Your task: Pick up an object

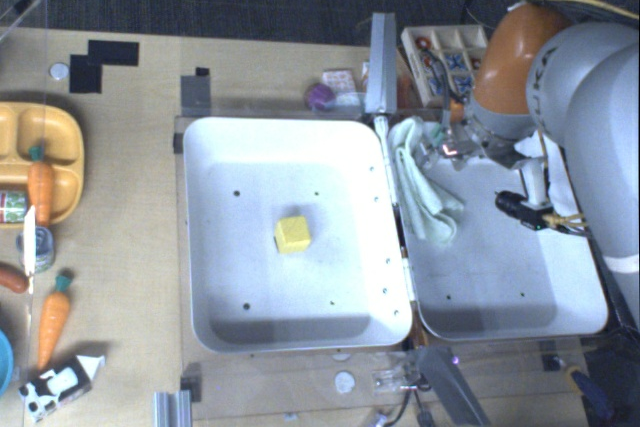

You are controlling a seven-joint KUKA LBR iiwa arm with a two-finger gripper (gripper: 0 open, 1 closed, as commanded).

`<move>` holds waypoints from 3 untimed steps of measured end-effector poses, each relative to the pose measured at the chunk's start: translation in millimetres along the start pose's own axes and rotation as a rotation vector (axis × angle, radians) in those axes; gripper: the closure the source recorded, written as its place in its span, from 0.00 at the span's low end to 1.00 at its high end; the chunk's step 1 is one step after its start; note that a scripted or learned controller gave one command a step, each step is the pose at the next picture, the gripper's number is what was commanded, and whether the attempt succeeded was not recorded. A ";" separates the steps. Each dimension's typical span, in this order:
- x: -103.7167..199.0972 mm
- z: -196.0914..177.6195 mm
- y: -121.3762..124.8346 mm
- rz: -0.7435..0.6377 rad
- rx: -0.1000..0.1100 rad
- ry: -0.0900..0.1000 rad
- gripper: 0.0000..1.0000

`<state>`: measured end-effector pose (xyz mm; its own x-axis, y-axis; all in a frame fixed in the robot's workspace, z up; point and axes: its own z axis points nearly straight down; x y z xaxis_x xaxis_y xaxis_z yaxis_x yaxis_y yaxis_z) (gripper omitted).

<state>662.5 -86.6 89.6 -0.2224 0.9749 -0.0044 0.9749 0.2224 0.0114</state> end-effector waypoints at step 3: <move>-33.0 -2.5 -7.1 -0.868 0.027 0.007 0.00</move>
<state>662.9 -120.3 92.1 -0.8877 0.4603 0.0052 0.4602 0.8877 -0.0172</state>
